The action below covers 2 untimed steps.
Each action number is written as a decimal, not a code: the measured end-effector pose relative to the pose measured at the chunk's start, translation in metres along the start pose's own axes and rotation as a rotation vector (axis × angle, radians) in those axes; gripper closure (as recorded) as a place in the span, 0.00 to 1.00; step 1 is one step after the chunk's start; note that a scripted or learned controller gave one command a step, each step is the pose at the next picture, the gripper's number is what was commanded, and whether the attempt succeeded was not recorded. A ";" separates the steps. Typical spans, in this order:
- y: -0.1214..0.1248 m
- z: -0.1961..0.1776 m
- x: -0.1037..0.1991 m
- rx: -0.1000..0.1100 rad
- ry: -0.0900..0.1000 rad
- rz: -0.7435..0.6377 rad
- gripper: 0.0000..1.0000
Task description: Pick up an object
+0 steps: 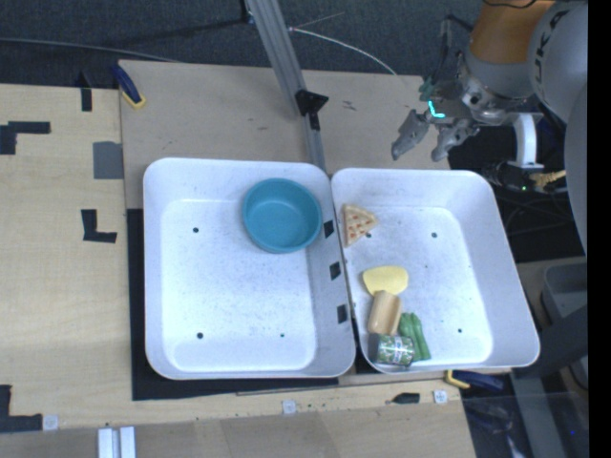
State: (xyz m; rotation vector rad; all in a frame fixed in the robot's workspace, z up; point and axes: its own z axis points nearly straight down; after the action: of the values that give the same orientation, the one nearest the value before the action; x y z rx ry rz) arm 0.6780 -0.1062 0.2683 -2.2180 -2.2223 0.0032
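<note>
Light fell evenly and fairly bright from overhead, with no harsh glare. The two white bins looked slightly bluish and speckled with grain. Soft, short shadows sat under the blue bowl and along the bins' inner walls. Beyond the bins' far rim the dark floor was dim. Focus was mildly soft overall, edges slightly fuzzy.

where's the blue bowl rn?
The blue bowl sits in the left bin, at its far right corner, just across the divide from the waffle-like triangle in the right bin.
</note>
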 end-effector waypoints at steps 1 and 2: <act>0.000 -0.001 0.000 -0.002 0.000 0.000 0.00; -0.003 0.043 0.000 0.003 -0.001 0.000 0.00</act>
State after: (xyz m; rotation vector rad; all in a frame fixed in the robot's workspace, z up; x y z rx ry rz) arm 0.6752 -0.1060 0.2253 -2.2173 -2.2216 0.0079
